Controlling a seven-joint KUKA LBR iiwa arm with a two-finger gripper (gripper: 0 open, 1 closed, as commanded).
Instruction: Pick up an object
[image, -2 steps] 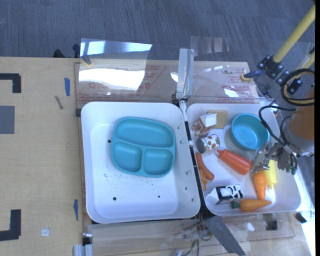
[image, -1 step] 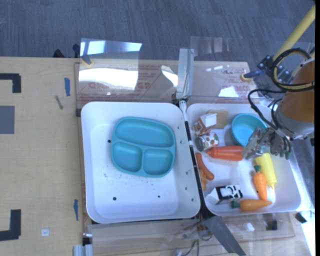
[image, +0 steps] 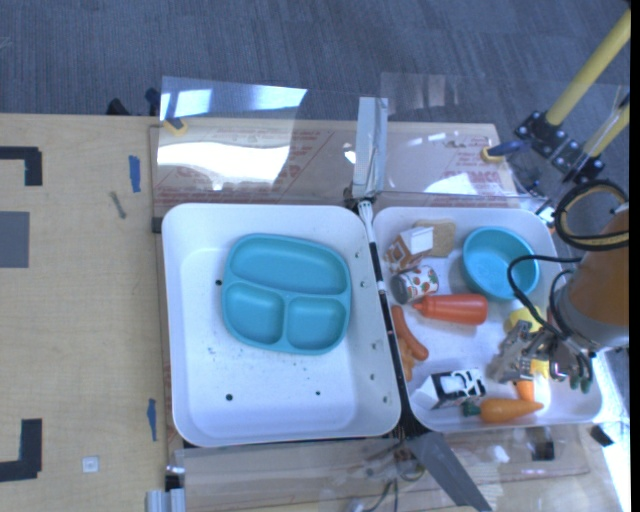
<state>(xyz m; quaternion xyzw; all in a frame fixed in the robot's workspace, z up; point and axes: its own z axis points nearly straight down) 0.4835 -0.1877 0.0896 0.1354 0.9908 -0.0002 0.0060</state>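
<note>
The right white bin (image: 444, 218) holds a blue bowl (image: 494, 262), a red-orange cylinder (image: 452, 309), an orange carrot-like piece (image: 410, 341), a small tan box (image: 416, 241), a black-and-white item (image: 456, 384) and an orange carrot (image: 510, 408). My gripper (image: 527, 360) hangs low over the bin's right front part, just above that carrot and beside a yellow piece (image: 519, 320). Small orange and yellow bits sit right by its tip; whether they are held cannot be made out.
The left white bin (image: 190, 300) holds a blue three-compartment plate (image: 287, 292). A metal divider (image: 368, 160) stands between the bins at the back. Black cable (image: 585, 215) loops by the arm's orange band (image: 606, 285) at the right. Wooden bench lies to the left.
</note>
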